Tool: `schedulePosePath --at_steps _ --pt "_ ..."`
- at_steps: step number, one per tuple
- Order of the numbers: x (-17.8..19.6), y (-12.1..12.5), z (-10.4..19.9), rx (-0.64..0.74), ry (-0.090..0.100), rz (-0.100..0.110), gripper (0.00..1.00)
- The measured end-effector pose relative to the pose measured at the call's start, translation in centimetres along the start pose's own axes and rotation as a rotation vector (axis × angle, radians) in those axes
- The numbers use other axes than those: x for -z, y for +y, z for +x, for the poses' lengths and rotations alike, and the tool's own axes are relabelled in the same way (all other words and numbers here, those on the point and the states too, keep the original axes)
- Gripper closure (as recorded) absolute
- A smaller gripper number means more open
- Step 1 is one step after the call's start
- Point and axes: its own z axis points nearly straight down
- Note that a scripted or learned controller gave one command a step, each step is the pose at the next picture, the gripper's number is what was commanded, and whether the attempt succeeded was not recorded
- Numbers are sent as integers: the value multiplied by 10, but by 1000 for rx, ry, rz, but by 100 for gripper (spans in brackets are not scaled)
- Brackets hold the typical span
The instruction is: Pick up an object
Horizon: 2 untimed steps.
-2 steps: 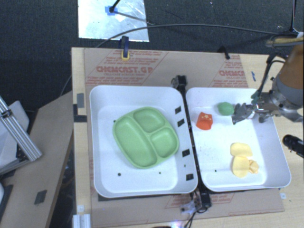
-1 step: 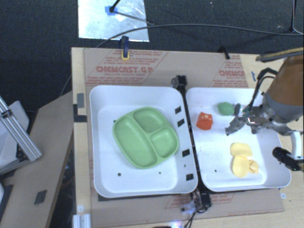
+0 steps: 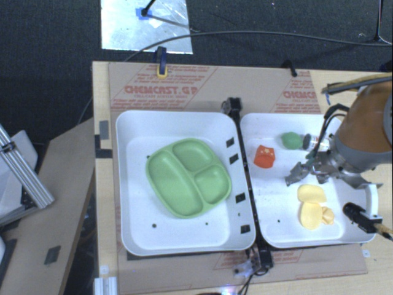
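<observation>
- Lying near the right bin's front edge: yellow objects, nearest to the gripper.
- Hovering just behind them, nothing visibly grasped; claw state impossible to tell.
- Approaching stage, seemingly; next calling for lowering onto the yellow pieces.
- Sitting farther back: red object, green object.

Grey arm, orange band, dark metal tool, black cable.

Bright, even overhead light; soft shadows. Glare on the foil sheet far up-left of the gripper. Slightly soft focus.
</observation>
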Motion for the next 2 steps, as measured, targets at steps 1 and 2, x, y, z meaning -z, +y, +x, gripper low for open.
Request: schedulePosePath --at_steps 1,2 --pt "-58 -3 -6 0 -2 -7 0" --pt "-44 -1 -6 0 -4 -12 100"
